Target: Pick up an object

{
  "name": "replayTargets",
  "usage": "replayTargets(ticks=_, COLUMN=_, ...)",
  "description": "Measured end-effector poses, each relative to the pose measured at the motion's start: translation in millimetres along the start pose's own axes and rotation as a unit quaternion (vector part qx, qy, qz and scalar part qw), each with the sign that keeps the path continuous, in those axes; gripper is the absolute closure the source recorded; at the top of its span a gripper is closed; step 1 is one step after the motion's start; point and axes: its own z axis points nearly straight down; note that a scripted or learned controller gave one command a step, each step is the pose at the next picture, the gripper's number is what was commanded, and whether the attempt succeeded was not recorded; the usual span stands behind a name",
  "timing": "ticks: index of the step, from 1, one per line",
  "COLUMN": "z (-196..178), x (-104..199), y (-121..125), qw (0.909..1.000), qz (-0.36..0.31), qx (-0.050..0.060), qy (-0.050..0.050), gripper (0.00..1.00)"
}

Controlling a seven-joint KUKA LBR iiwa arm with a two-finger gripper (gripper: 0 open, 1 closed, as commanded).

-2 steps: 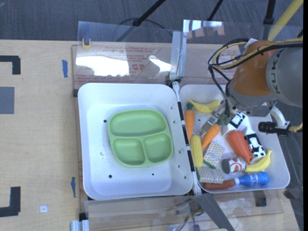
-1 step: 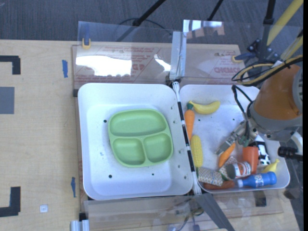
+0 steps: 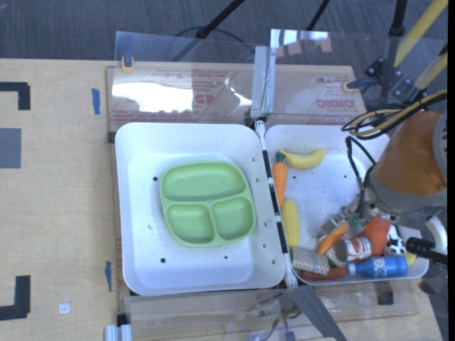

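In the right bin (image 3: 323,183), a yellow banana (image 3: 304,158) lies at the back. An orange carrot (image 3: 279,178) and a corn cob (image 3: 291,222) rest along the left wall. Piled at the front right are a small carrot (image 3: 331,238), a red-and-white can (image 3: 355,249), a red pepper-like piece (image 3: 377,231), a blue bottle (image 3: 377,267) and a brown item (image 3: 311,261). My gripper (image 3: 356,216) hangs under the orange-banded wrist (image 3: 412,158), down at the pile's back edge, just above the small carrot and the can.
The left bin (image 3: 135,212) holds a green three-part plate (image 3: 207,202). Clear plastic walls (image 3: 263,84) rise behind both bins, with a divider rim between them. Black cables (image 3: 370,123) loop beside the arm at the right. Wooden bench (image 3: 50,190) lies to the left.
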Motion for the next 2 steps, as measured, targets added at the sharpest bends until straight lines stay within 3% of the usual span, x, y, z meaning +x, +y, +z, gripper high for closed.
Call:
replayTargets(ticks=1, z=0, x=49, y=-5, qw=0.9989, qz=0.046, qx=0.001, qy=0.0, gripper=0.0)
replayTargets(ticks=2, z=-11, x=45, y=-3, qw=0.9988, qz=0.048, qx=-0.003, qy=-0.004, gripper=1.0)
